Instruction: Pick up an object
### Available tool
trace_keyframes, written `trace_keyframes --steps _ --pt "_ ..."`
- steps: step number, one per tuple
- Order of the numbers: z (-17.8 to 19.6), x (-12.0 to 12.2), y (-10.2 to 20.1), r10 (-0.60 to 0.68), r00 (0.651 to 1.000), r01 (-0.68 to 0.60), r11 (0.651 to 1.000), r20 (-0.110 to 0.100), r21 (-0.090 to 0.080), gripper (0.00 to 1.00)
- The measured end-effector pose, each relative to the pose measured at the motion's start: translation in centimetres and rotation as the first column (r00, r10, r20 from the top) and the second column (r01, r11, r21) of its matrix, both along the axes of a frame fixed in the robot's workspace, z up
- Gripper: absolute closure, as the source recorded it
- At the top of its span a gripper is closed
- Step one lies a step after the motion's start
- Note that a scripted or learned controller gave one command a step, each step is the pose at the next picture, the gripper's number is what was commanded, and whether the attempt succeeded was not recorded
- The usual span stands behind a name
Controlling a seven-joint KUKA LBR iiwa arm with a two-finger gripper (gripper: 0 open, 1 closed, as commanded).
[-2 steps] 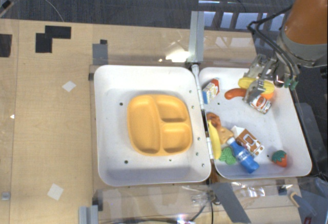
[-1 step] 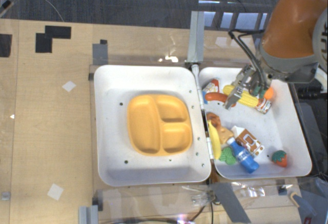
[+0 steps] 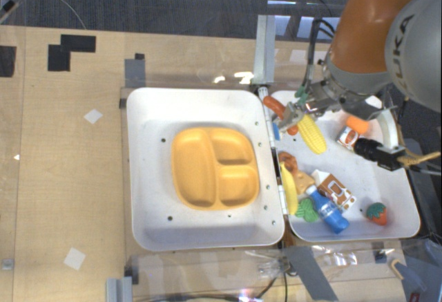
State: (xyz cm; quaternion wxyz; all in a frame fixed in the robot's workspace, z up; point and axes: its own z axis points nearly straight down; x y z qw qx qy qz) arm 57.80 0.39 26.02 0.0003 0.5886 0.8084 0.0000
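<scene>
Wooden tabletop (image 3: pixel 62 155) below, with two white bins side by side. Nearest, in the right bin (image 3: pixel 404 224): blue bottle (image 3: pixel 331 216), red berry (image 3: pixel 376 213), small box (image 3: pixel 337 191) and banana (image 3: pixel 289 191), heaped close and easy to bump. Beside them, in the left bin (image 3: pixel 148 224): yellow tray (image 3: pixel 214 169), lying flat. Farther back, corn cob (image 3: pixel 311 133) and orange sausage (image 3: pixel 274 106) at the right bin's far corner. Right over those two, jaws hanging low, likely lined up to grab the corn cob. Cannot tell if apart or together.

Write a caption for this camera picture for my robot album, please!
Robot arm reaches over the right bin of toy food near a corn cob; a yellow tray sits in the left bin.
</scene>
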Motion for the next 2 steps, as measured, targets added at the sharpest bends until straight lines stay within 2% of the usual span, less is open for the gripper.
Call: trace_keyframes --steps 1,2 --pt "-5.0 -0.8 5.5 -0.380 0.925 0.380 0.925 -0.005 -0.002 1.00" --pt "-8.0 -1.1 5.5 -0.359 0.933 0.359 0.933 -0.004 -0.003 1.00"
